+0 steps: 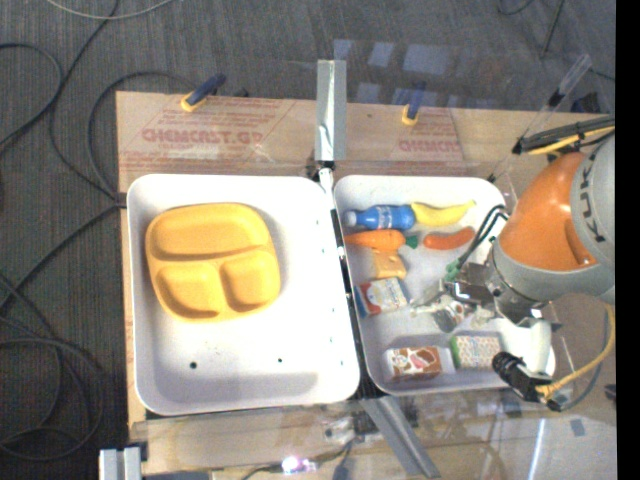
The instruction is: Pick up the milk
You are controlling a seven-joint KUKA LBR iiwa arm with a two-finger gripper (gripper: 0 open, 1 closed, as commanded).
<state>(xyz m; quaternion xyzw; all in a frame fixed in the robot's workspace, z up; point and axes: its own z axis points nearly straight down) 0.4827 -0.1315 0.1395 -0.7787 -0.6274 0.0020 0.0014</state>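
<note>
Here, two shallow white bins sit side by side on a brown cardboard-covered bench. The left bin [240,368] holds a yellow compartment tray [213,258], lying flat toward its upper left, with three sections visible. The right bin [420,180] carries the small toy groceries: a blue bottle [382,217] lies on its side along the top, touching a yellow banana [443,211] to its right; just below them lie an orange carrot [375,239] and a red-orange sausage [450,238]. Beneath the carrot is a tan wedge [389,263] (possibly bread or cheese; too small to tell). The milk [384,295], a small white carton with a red panel, lies near the bin's left wall, about mid-height. A brown-and-red box [415,362] rests at the bin's bottom edge, and a green-and-white packet [477,349] lies just beside it to the right. The grey arm with its orange band [545,223] reaches in from the right, and the gripper [452,305] hovers low, to the right of the milk and apart from it; whether it is released or clenched cannot be told.
</note>
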